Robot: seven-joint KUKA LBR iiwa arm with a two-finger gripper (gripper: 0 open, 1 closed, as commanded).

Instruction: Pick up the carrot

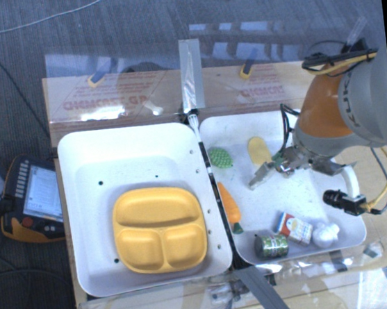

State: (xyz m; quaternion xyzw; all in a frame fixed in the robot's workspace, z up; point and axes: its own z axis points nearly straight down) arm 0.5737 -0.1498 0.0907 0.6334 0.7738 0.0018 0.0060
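So the carrot [229,202] is lying in the right bin [344,237], jammed right up against that bin's left wall, long axis running along the wall with the green stem end pointing toward the near edge. That spot is kind of a pain, since there's basically no room on the wall side for a finger to slip in.

Everything else is placed off the carrot: a green knobbly thing [220,157] sits just past its far tip, a yellow piece [259,150] is further right of that, and a green can [270,246] is near the stem end, with a small carton [293,228] and a white object [326,233] beyond it.

The gripper [269,170] hangs to the right of the carrot, apart from it, fingers spread and pinching nothing. My guess is it's lining up for an approach, and it'll probably need to come in along the carrot's length rather than across it.

The yellow divided tray [160,228] sits left of the carrot, in the other bin, not involved.
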